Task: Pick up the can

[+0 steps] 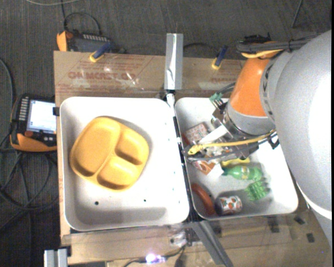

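- Gripper (203,149) hangs low over the middle of the right bin (289,204), at the end of the grey arm with its orange band (250,90); whether it is spread or closed cannot be told, because wrist, cables and clutter hide it, and nothing is clearly seen in its grasp.
- Beneath and around it lies a jumble: a small reddish packet (197,132) near the bin's left wall, and a yellow strip (222,144) running across the middle.
- Just beyond, toward the bin's near right part, rests a green bottle (242,173) on its side, with a green ridged item (256,191) beside it.
- A brown rounded object (201,196) sits against the near left wall.
- The can (229,204) lies on its side near the bin's near edge, between the brown object and the green ridged item; it is short, with a red and white label, apart from the gripper.
- The left bin (156,204) holds a yellow divided tray (110,152), tilted, in its far left half.
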You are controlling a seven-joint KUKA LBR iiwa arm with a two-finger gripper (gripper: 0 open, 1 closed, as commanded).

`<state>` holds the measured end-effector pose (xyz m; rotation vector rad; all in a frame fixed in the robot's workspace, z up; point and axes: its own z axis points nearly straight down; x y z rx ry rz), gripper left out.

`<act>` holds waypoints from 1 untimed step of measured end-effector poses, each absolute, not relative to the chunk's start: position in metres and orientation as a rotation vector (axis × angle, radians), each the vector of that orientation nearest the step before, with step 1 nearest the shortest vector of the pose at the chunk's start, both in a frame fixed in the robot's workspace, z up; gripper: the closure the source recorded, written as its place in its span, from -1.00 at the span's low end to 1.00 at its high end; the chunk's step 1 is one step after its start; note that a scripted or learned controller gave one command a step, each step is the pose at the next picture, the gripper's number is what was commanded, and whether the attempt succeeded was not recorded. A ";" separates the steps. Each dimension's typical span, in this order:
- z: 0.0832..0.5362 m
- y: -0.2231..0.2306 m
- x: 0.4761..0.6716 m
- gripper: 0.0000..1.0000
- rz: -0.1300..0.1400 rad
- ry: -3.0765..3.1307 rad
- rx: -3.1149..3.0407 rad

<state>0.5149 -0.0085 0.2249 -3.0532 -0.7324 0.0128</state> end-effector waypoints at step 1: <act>0.276 0.034 0.565 1.00 0.009 -0.464 -3.106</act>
